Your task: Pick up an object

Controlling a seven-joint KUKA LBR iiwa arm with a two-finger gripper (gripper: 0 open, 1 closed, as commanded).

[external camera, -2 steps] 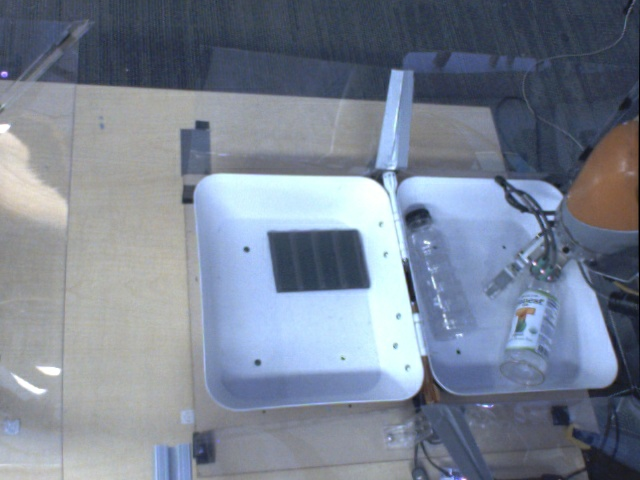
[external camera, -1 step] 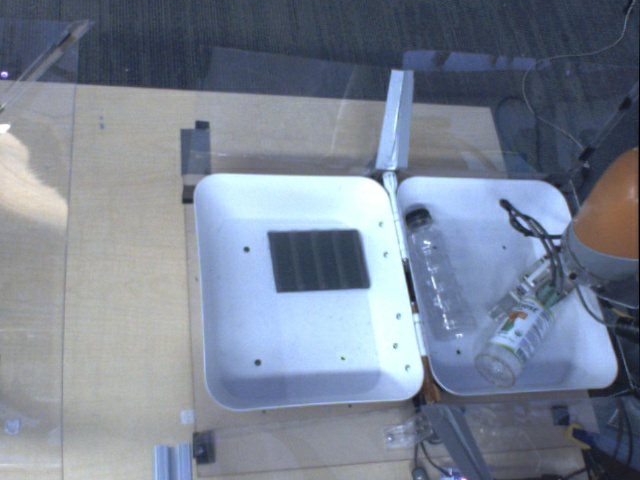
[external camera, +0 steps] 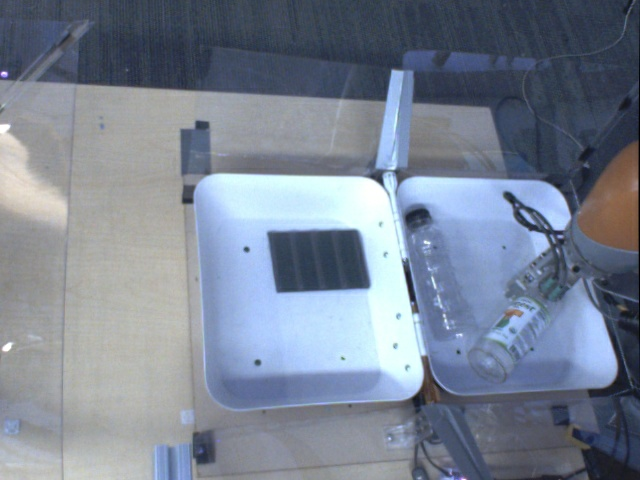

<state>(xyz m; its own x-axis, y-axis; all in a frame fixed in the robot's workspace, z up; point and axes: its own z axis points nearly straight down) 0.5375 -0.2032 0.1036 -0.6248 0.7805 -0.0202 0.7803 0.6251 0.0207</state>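
Clear glossy plastic bottles (external camera: 435, 273) (external camera: 510, 338); white matt plastic bins (external camera: 300, 388); pale smooth wood bench (external camera: 110, 298); dark ribbed pad (external camera: 318, 260).

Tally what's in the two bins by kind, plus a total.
Clear plastic bottles: 2, both lying in the right bin: an unlabelled bottle along its left wall, and a labelled bottle under the tool.
Dark ridged mats: 1, the mat flat in the left bin.
Total: 3
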